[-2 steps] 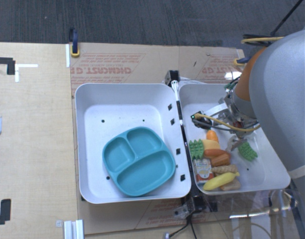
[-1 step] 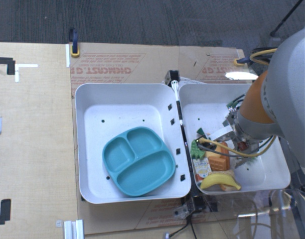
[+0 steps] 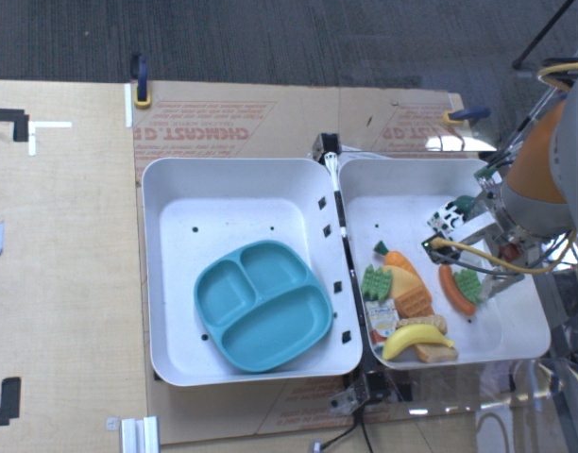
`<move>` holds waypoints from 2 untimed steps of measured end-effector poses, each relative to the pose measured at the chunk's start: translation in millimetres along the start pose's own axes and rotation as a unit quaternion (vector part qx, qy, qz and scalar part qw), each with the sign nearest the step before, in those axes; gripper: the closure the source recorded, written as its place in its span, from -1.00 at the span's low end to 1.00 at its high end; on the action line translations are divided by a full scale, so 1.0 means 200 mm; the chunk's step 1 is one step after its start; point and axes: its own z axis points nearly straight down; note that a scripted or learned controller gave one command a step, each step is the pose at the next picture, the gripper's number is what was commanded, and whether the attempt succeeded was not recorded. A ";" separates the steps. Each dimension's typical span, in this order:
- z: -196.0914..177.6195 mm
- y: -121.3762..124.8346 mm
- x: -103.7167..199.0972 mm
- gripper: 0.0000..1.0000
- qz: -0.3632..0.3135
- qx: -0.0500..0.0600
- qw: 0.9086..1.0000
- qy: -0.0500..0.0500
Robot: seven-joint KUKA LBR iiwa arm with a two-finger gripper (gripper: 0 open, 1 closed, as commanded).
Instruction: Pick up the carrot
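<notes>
Orange carrot [image 3: 397, 260] wedged among crowded toy food [image 3: 416, 333].

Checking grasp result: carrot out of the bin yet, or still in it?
In. The carrot lies on the floor of the right bin among the other toy food, beside the banana; the gripper is off to its right.

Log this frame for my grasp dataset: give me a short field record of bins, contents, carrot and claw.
left bin: holds a blue tray with three compartments
right bin: holds a cluster of toy food
carrot: orange with green top, lying in the cluster, above the bread
banana: at the near edge of the cluster
hot dog: right of the carrot
claw: over the right bin, right of the carrot, not on it
carrot picked: no
</notes>
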 end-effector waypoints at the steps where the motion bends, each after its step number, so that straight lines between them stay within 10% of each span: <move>1: 0.31 -0.29 -0.04 -1.00 0.016 0.001 1.000 0.000; 2: -0.20 -0.52 0.39 -1.00 -0.046 0.000 0.999 0.000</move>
